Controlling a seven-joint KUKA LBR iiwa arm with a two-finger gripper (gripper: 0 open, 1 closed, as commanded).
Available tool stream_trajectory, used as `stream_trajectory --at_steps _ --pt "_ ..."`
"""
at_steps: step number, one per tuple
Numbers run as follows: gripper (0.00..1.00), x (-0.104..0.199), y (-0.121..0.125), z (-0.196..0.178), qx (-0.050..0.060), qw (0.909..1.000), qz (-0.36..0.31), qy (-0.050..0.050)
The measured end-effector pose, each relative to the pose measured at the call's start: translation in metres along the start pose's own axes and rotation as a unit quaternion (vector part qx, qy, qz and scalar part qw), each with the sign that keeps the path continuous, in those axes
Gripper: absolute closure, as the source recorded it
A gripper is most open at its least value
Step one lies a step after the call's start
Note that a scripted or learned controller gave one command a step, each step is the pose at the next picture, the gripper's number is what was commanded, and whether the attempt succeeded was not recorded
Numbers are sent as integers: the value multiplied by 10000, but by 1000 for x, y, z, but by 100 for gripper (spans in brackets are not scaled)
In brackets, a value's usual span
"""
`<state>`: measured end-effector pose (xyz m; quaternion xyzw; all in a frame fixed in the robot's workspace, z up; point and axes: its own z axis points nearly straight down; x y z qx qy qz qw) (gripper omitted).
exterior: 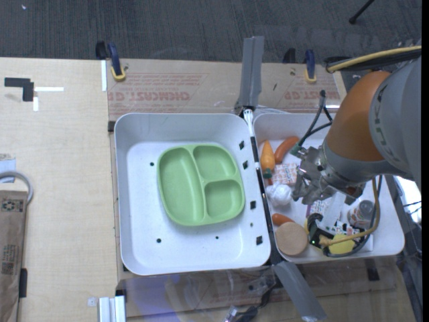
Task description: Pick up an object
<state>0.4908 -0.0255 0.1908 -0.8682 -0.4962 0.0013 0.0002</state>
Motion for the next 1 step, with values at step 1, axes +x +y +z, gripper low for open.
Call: stream_trajectory --at_steps 1 --pt "100 22 -25 -24 2 9930 1185 -5"
